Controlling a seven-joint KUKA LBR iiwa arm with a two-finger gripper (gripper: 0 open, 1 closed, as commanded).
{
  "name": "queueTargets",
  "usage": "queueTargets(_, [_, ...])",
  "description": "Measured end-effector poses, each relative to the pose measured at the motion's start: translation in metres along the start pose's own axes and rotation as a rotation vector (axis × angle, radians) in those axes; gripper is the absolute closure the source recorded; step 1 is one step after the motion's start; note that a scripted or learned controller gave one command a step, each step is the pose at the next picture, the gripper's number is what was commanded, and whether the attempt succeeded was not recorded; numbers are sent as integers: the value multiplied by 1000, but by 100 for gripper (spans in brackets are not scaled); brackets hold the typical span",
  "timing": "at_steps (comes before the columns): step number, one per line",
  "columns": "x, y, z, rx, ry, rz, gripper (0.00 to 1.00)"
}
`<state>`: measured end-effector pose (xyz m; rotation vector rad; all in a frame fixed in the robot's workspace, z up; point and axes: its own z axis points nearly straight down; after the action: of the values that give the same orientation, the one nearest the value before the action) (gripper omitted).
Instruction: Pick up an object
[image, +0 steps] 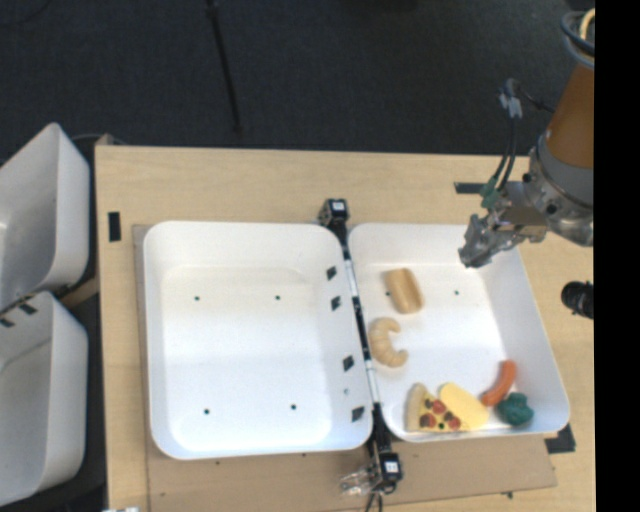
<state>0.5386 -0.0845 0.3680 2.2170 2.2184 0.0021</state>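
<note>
From my seat I see the gripper hanging over the far right corner of the right bin, above its rim, with nothing visibly between its tips. Whether it is spread or pressed together I cannot tell; it shows as a dark blur at this angle.

The candidates all lie in that right bin. A bread roll sits nearest the gripper, toward the divider side. Just below it is a croissant, close to the bin's left wall. Along the near edge I have a pizza slice touching a yellow cheese wedge, and in the near right corner an orange carrot lies tilted, its green top by the rim.

The left bin lies beside it on the wooden bench
</note>
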Motion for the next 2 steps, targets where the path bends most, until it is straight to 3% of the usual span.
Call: queueTargets(2, [-2,1,-21,-3,-1,-6,100])
